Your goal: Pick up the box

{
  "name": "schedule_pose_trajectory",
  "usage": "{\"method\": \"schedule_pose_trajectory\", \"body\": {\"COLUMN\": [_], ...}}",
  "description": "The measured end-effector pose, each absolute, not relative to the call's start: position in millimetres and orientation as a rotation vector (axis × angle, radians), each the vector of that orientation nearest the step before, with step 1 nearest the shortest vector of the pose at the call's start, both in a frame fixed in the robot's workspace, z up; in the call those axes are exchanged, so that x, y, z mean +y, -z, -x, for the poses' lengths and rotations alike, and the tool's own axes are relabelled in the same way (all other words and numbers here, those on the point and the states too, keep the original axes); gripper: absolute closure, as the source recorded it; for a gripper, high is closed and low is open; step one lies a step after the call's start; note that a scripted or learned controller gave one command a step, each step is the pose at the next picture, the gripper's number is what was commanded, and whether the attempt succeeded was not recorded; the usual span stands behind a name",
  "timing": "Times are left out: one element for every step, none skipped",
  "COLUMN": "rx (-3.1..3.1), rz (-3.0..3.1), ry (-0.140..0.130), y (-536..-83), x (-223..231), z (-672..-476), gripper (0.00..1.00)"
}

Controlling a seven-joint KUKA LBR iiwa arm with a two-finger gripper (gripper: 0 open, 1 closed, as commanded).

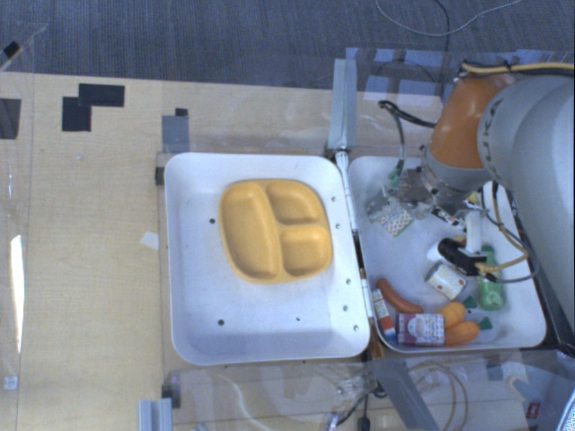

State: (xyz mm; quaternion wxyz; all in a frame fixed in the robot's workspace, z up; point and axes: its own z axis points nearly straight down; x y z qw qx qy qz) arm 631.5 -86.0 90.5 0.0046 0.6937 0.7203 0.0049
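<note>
- Near edge, lower right of the frame: the box (420, 329), small, red and white with a printed face, lies flat against the near wall of the right bin (530, 335).
- Touching the box on its right: an orange carrot-like item (458, 323). Just left of it: a red sausage-like item (398, 296) and a small tube (382, 314) by the bin's left wall.
- Mid right bin: a white cup (446, 279) on its side, a green item (490, 294) near the right wall.
- Left bin (193, 330): a yellow three-compartment tray (274, 228) sits in its upper middle.
- Far part of right bin: a patterned packet (388, 214), and just beside it the gripper (420, 196), well apart from the box.
- Gripper state: cannot tell from this view; nothing is visibly held.
- Above it, upper right of the frame: the grey arm (530, 151) with orange band.
</note>
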Motion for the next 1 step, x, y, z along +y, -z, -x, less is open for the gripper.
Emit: {"method": "schedule_pose_trajectory", "body": {"rx": [2.258], "rz": [-2.170], "ry": [-0.018], "y": [-100.8], "x": [-84.9], "z": [-632.3], "gripper": [1.00]}}
